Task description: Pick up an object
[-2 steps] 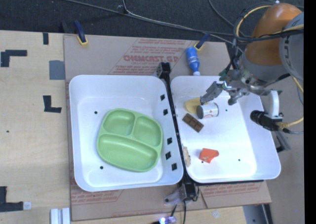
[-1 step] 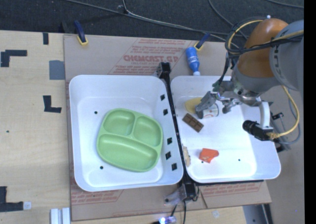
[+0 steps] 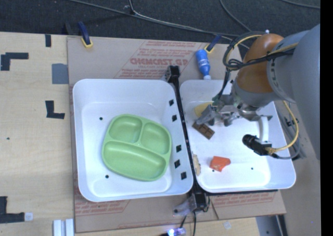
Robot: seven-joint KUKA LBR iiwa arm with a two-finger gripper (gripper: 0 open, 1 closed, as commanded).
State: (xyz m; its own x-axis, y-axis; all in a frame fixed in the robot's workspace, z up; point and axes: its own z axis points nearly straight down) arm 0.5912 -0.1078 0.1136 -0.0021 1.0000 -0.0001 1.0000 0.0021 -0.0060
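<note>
My gripper (image 3: 212, 118) hangs low over the upper left part of the right bin (image 3: 255, 180). Directly beneath its tip lie a yellow piece (image 3: 201, 109) and a brown block (image 3: 203, 130), both partly covered by the gripper. An orange-red object (image 3: 219, 163) rests alone on the bin floor nearer the front. In the left bin (image 3: 83, 126) sits a green divided plate (image 3: 137, 146).
A blue-and-white bottle-like object (image 3: 203, 64) lies on the cardboard behind the right bin. A black divider with clips (image 3: 179, 120) runs between the bins. Cables trail from the wrist along the right bin's right side. A small tan item (image 3: 196, 164) sits against the right bin's left wall.
</note>
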